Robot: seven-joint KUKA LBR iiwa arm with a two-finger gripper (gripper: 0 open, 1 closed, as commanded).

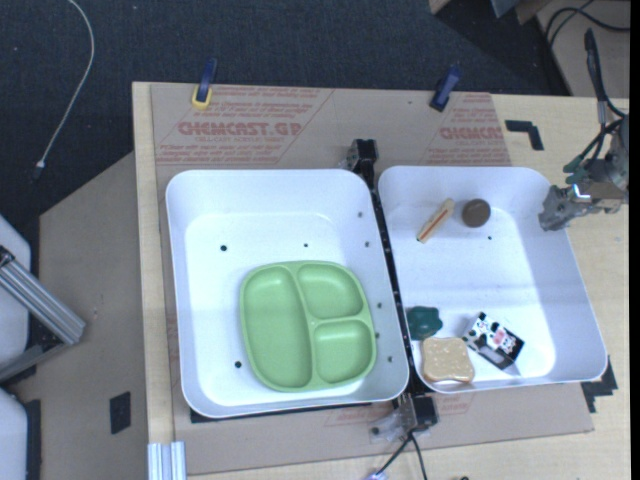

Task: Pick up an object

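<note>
The right bin (540, 298) holds several small objects. A tan stick (434, 220) and a brown round piece (475, 212) lie near its far wall. A dark green lump (424, 320), a tan toast-like slab (447, 361) and a black-and-white item (496, 341) sit near its front wall. My gripper (558, 211) hangs at the far right rim of this bin, apart from all of them, and nothing shows in it.
The left bin (200, 268) holds a light green divided plate (306, 323). A black clip (362, 154) sits where the two bins meet at the back. Blue clamps (445, 88) hold the cardboard sheet under the bins.
</note>
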